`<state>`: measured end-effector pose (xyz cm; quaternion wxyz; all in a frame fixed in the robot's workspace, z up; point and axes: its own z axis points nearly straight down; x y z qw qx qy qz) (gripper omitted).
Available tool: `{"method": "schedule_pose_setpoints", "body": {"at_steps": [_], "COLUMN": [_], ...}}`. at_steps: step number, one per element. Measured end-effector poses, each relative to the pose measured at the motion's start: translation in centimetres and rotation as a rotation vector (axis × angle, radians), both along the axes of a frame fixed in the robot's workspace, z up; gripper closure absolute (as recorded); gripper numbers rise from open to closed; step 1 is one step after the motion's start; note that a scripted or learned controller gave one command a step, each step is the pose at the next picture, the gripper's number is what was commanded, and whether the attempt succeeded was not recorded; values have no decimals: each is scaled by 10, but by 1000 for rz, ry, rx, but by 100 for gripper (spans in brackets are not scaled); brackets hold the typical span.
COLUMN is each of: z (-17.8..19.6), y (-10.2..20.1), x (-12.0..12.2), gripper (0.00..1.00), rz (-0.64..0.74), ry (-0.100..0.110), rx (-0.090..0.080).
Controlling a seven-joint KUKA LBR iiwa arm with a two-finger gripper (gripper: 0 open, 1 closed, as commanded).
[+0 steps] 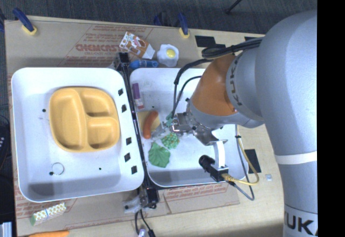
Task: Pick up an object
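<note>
So your gripper [175, 125] is down low in the right bin [186, 179], right over the green leafy piece [159, 155] and next to the orange carrot-like thing [149, 123]; can't tell how the claw is set; yellow divided tray [84, 118] sits in the left bin [24, 123].

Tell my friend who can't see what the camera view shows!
A big grey robot arm reaches from the right into the right white bin, its gripper low over a green toy and an orange one. The left bin holds a yellow divided tray.
</note>
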<state>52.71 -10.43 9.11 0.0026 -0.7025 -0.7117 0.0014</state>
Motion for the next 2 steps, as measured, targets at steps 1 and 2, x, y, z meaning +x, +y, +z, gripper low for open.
{"method": "schedule_pose_setpoints", "body": {"at_steps": [1,2], "z": [10,165], "y": [0,9], "x": [0,16], "gripper": [100,100], "rz": [5,-354], "ry": [2,-3], "rx": [0,-2]}}
